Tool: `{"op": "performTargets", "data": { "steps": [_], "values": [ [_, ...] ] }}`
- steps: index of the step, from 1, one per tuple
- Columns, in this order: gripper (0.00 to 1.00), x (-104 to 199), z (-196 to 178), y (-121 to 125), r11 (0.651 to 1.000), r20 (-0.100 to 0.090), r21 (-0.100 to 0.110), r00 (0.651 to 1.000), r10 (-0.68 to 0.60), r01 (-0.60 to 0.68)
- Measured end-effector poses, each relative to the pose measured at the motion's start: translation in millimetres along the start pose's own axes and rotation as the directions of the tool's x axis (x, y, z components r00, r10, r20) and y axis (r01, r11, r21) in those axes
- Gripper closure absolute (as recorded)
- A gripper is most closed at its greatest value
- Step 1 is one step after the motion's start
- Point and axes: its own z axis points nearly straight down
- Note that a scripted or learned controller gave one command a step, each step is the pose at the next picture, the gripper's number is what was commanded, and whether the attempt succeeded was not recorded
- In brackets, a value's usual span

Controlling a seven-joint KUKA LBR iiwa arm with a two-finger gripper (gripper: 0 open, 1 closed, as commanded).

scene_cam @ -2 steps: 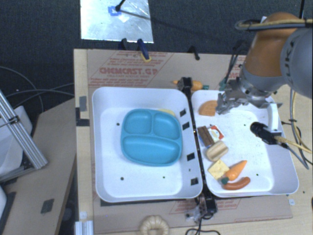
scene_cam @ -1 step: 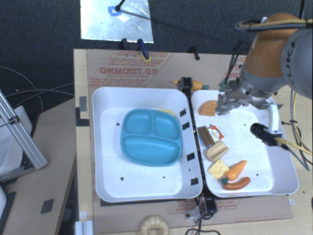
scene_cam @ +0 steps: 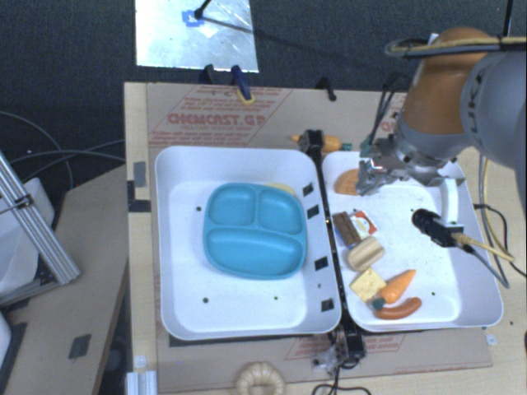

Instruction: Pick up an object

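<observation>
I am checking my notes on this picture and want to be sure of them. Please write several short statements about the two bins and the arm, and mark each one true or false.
1. The blue divided plate lies in the left bin. True.
2. The carrot lies in the left bin. False: it lies in the right bin.
3. The gripper is over the right bin's far end. True.
4. The sausage rests on the blue plate. False: it lies near the right bin's front edge, beside the carrot.
</observation>
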Motion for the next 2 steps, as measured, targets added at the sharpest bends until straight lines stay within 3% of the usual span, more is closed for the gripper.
{"op": "performTargets", "data": {
  "steps": [1, 2],
  "values": [
    [1.00, -4.9, -20.6, 1.0, 1.000, 0.000, -0.003, 1.000, 0.004, -0.004],
    [1.00, -0.4, -18.6, -4.5, 1.000, -0.001, -0.001, 1.000, 0.002, -0.002]
  ]
}}
